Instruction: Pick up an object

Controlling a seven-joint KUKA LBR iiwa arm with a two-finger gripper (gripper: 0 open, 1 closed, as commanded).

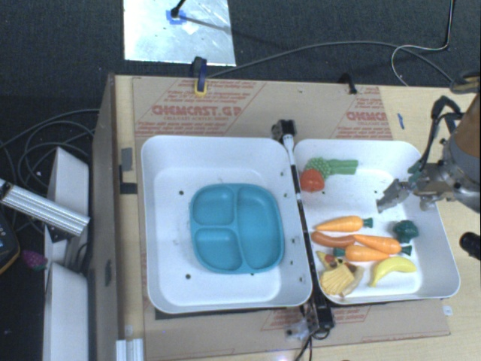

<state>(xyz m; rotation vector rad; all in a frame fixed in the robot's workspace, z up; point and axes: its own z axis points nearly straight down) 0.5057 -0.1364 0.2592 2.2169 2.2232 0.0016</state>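
My gripper (409, 200) hangs over the right side of the right bin (440, 277), open, with only white bin floor showing between its fingers. Just below it in the view lies a small dark green toy vegetable (406, 230). Left of that lie three orange carrots (342, 223), (376, 242), (366, 254), a reddish sausage-like piece (331, 239), a yellow banana (392, 269) and a yellow corn cob (338, 278). A red tomato (312, 180) and a green bunch (331, 166) sit near the bin's far left corner.
The left bin (161, 224) bears a blue divided plate (237, 228). A black clamp (285, 131) sits at the top of the ridge between the bins. Cables run across the dark floor behind the bench, and a shiny metal sheet (178, 21) lies there.
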